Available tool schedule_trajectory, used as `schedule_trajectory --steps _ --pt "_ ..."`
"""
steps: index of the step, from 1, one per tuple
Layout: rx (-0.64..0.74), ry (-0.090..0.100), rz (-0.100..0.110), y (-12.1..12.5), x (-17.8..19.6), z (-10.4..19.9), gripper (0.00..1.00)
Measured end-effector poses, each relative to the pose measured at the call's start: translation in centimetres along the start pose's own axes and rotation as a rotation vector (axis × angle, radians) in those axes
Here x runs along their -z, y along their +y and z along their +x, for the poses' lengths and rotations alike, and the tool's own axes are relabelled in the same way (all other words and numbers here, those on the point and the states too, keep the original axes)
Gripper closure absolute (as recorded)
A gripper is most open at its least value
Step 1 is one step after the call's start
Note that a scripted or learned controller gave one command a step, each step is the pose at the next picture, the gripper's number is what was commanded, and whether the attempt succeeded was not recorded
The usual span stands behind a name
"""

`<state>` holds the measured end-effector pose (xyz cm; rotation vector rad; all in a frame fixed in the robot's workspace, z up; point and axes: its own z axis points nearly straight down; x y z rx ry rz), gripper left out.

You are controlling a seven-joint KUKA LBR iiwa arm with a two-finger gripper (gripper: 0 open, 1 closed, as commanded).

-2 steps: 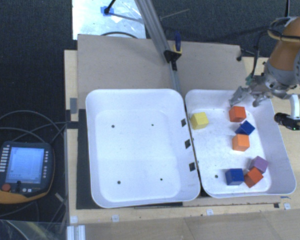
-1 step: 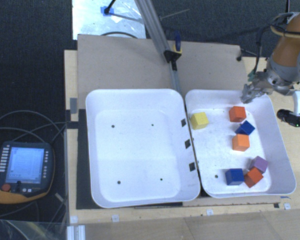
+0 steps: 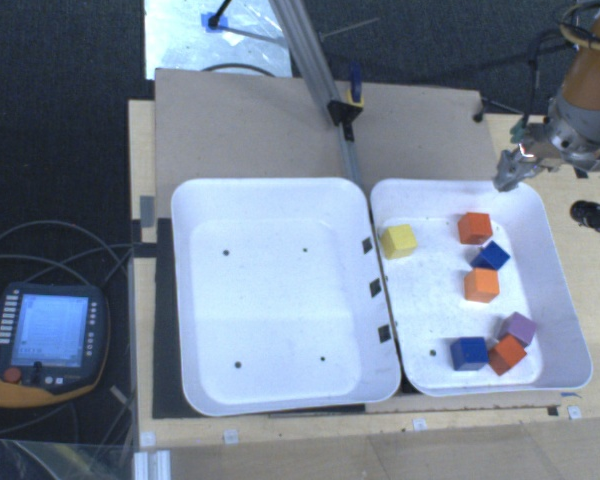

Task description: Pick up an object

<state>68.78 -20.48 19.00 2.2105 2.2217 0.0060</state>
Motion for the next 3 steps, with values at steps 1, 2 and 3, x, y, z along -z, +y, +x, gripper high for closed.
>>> schedule_trajectory --steps 1,2,3 --pt "0.0 0.001 0.002 0.2 2.1 0.0 1.0" --pt "0.004 0.004 0.007 -2.7 2.5 5.6 1.0" --pt "0.004 0.005 0.01 -6.2 2.6 10.6 1.0"
